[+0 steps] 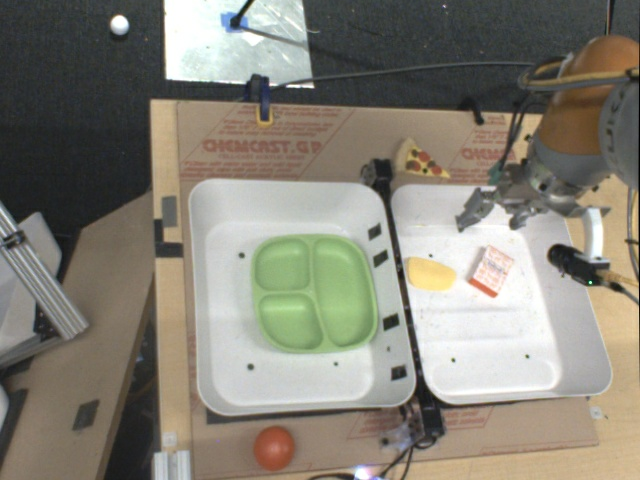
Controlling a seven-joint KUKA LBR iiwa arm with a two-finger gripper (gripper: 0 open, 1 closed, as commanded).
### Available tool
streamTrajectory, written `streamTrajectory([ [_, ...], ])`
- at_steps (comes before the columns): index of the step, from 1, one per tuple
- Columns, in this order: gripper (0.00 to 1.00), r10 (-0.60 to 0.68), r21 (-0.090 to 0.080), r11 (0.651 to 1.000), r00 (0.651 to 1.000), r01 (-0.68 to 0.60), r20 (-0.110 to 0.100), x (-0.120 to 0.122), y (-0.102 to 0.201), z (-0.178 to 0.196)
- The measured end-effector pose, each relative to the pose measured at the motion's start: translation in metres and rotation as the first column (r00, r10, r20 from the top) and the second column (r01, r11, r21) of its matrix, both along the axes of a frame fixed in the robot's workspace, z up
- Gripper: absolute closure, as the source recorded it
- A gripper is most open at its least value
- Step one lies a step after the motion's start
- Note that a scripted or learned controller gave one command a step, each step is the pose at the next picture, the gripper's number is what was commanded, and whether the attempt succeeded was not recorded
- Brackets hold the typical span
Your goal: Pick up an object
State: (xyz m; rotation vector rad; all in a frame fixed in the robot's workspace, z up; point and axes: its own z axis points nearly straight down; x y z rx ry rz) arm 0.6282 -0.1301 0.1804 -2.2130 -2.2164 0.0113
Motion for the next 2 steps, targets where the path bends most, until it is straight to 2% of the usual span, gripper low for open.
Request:
streamTrajectory([
  [1,0.0,0.002,-0.001,1.0,1.0,-0.002,0.013,0.003,0.0,0.008],
  [2,0.0,0.001,-0.001,1.0,1.0,-0.001,0.009,0.004,0.0,-0.054],
])
